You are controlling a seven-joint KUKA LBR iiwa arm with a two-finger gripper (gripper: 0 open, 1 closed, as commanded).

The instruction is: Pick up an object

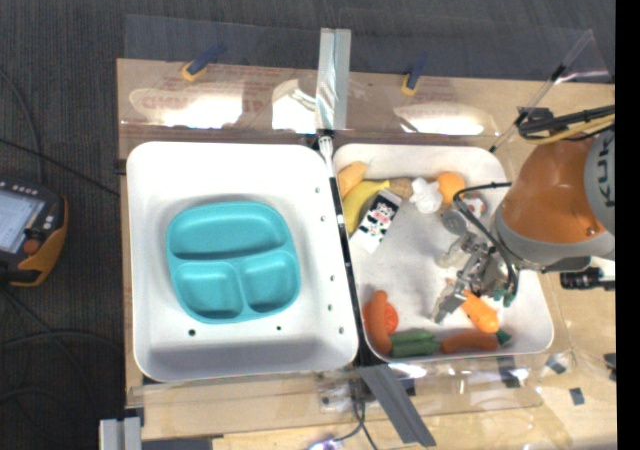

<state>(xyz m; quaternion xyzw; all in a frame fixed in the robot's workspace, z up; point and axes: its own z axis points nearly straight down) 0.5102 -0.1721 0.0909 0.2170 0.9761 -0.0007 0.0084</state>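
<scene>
In right bin (520, 338) | arm (545, 203) reaching down-left | jaws' state unclear

Robotics lab: taped plywood bench (250, 88), teach pendant (28, 228) on carpet (60, 38)

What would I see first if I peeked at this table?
Probably the big turquoise tray with three sections, sitting in the middle of the left white bin. Next, the grey and orange arm reaching in from the right, with its tool low over the right bin. That bin is full of toy food: a banana near the top, and an orange carrot and a green vegetable along the bottom.
</scene>
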